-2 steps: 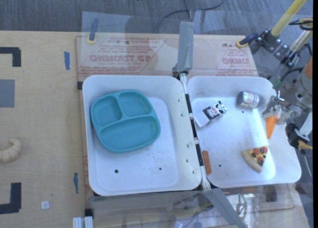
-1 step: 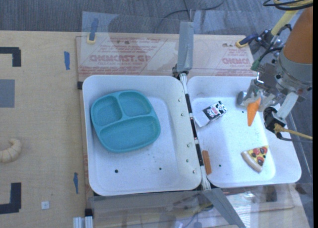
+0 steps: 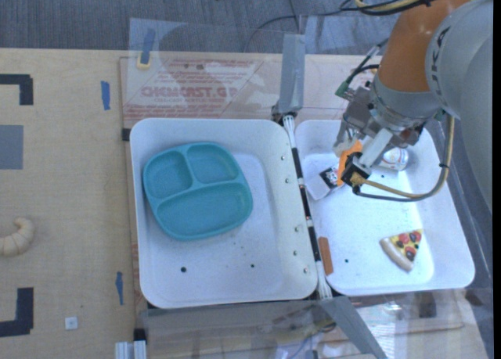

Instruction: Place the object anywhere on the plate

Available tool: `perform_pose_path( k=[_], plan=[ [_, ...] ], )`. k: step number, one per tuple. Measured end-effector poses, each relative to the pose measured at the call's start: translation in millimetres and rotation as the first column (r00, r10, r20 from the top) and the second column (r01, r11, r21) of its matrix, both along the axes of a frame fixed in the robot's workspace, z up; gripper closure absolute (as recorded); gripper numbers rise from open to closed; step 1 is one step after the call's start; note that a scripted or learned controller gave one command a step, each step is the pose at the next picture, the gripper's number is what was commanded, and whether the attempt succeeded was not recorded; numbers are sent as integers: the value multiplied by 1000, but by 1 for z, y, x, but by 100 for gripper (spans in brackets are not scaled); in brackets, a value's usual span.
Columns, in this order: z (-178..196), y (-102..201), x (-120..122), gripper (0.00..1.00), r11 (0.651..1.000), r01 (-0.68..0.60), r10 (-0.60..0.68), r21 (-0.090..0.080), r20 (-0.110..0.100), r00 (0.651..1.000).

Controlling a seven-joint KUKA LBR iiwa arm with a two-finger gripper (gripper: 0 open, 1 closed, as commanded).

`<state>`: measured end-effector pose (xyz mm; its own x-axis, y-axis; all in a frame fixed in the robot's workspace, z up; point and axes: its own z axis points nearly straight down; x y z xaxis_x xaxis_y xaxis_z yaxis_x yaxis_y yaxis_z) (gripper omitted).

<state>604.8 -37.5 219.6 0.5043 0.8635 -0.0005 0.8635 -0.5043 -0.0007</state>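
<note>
A teal divided plate [image 3: 197, 190] lies in the left bin [image 3: 235, 271], towards its upper left. A toy pizza slice [image 3: 403, 248] rests in the lower right of the right bin [image 3: 368, 271]. My gripper [image 3: 347, 171] hangs over the upper left part of the right bin, far from the plate and up and left of the pizza slice. Just under it lies a small white piece with a black mark [image 3: 319, 181]. Something orange [image 3: 352, 150] shows at the gripper body; I cannot tell what it is.
A shiny round item [image 3: 396, 159] sits in the right bin behind the gripper. A small orange strip [image 3: 326, 256] lies by the ridge between the bins. On the bench at far left lies a croissant-shaped toy [image 3: 16, 237]. Cables trail from the arm.
</note>
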Motion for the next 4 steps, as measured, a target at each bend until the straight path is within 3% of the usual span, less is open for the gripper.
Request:
perform_pose_path(
  k=[1,2,3,4],
  plan=[
    [0,57,9,100,998,-58,58,0,0,998],
    [-36,125,-1,100,970,-243,243,2,-3,970],
    [-65,187,30,100,976,-218,218,0,0,976],
    [-65,187,30,0,976,-219,219,0,0,976]
  ],
)
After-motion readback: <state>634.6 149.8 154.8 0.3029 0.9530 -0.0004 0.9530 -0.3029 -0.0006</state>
